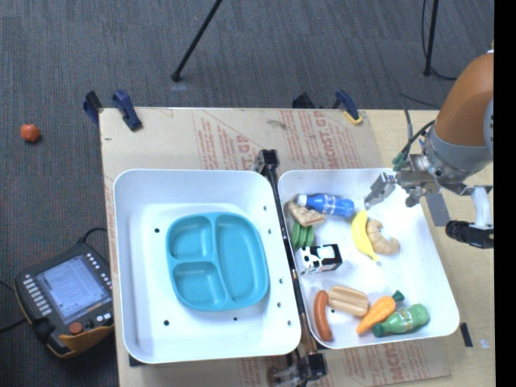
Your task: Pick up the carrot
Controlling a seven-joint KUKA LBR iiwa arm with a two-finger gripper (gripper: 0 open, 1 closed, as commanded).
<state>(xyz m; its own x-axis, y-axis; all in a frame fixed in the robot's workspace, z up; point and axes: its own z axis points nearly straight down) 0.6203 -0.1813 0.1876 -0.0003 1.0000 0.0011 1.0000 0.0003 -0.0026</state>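
The carrot (376, 314), orange with a green top, lies at the front of the right bin (427, 240), between a hot dog bun (348, 299) and a green bottle (401, 319). My gripper (395, 190) hangs over the bin's far right part, well behind the carrot. Its fingers are spread apart with nothing between them.
In the right bin also lie a blue bottle (326, 205), a banana (361, 236), a croissant (383, 241), green pods (303, 235), a cow-patterned carton (319, 257) and a red sausage (322, 314). The left bin (137, 208) holds a blue divided plate (218, 260). Clamps (126, 109) grip the board's far edge.
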